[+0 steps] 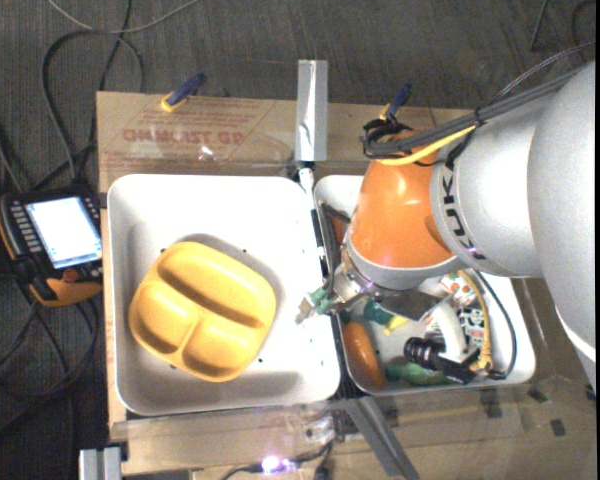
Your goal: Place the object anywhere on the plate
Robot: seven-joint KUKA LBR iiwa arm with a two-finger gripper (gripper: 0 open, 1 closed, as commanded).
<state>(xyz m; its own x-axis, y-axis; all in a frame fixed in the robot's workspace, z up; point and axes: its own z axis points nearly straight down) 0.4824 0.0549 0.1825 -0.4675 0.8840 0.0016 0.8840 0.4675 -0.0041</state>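
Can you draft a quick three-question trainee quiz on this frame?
1. True or false: the yellow plate lies in the left bin.
2. Which bin holds the clutter of small objects? A) left bin B) right bin
3. Fill in: the end effector sits over the ____ between the two bins.

Key: 1 true. 2 B. 3 divider: it hangs by the inner walls, right of the plate, and what it carries cannot be made out.

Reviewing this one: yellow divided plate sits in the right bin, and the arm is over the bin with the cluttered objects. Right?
Not quite. The camera view shows the yellow divided plate in the left bin, not the right. The arm is indeed over the right bin with the cluttered objects.
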